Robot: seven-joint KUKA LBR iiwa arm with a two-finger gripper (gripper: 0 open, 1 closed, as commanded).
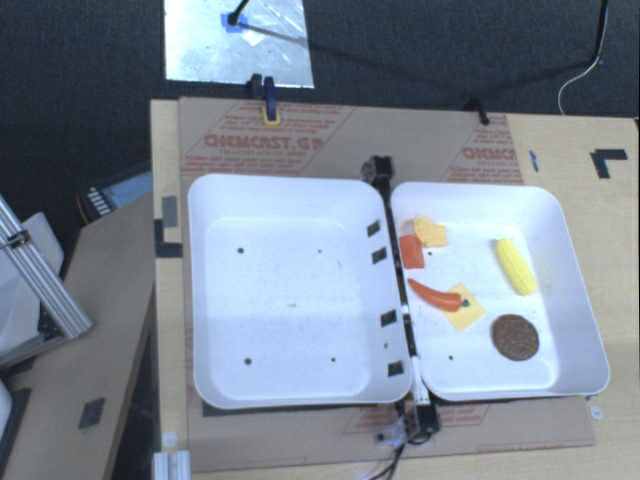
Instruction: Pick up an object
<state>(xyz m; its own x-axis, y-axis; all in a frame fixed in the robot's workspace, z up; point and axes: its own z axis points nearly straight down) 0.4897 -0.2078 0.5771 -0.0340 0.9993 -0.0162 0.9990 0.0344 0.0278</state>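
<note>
1. Two white bins sit side by side on a brown sheet (265,138) printed with red lettering. The left bin (215,208) and the right bin (572,268) touch along a centre seam.
2. All candidate objects lie in the right bin.
3. Yellow corn cob (515,265): right half of the bin floor, lying flat, long axis running roughly top to bottom, well apart from the other pieces.
4. Brown round disc (515,337): lying flat below the corn cob, near the bin's lower right, touching nothing.
5. Pale yellow chunk (431,232): upper left of the bin, near the seam.
6. Orange-red block (411,251): just below and left of the yellow chunk, touching it or nearly so; cannot tell which.
7. Red pepper-shaped piece (435,293): lying flat below the block, slanted, its right end resting on the flat yellow square.
8. Flat yellow square (468,313): turned like a diamond, partly under the pepper piece's tip, left of the brown disc and apart from it.
9. Left bin floor shows small dark dots.
10. Black clips (380,256) run down the seam between the bins.
11. A yellow and blue clamp (268,98) grips the sheet's top edge. A shiny silver panel (237,28) lies behind it on the dark floor.
12. A metal rail (40,278) leans in at the left edge.
</note>
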